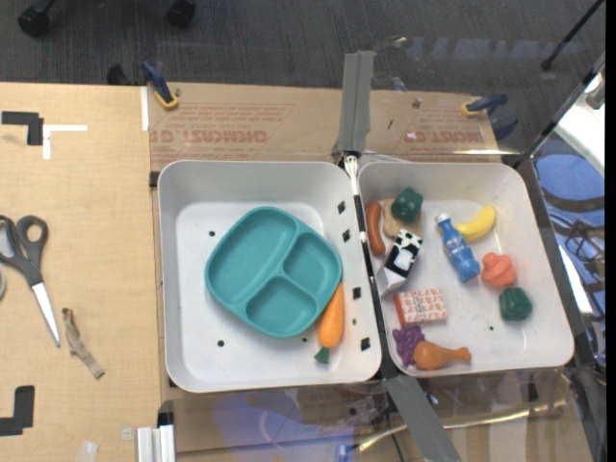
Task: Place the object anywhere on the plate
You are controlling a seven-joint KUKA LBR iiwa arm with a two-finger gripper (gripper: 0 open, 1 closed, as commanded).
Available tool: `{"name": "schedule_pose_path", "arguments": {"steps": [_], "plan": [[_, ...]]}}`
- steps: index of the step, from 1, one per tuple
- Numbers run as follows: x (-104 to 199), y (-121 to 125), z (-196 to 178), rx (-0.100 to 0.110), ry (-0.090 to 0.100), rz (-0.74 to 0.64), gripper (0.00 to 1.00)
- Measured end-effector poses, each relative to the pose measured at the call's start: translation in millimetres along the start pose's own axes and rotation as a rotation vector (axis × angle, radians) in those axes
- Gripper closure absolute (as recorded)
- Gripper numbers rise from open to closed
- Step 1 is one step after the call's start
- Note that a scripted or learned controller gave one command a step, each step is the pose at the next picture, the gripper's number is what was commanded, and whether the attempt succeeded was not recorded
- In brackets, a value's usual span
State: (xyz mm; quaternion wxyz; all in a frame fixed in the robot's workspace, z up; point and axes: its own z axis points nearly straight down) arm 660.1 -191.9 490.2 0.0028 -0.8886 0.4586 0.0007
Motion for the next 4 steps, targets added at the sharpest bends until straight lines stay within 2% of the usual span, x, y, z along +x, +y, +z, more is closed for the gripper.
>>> {"name": "schedule_pose_path", "arguments": {"steps": [1,2,3,4], "plan": [[14.1,9.8,26.5,0.000,0.002,-0.574,0.00],[22.7,15.7,27.8,0.002,0.003,-0.754,0.00],[-6.7,48.9,138.7,-0.001,-0.002,-0.747,0.00],[-9.8,63.3,66.7,0.003,0.001,-0.748,0.00]]}}
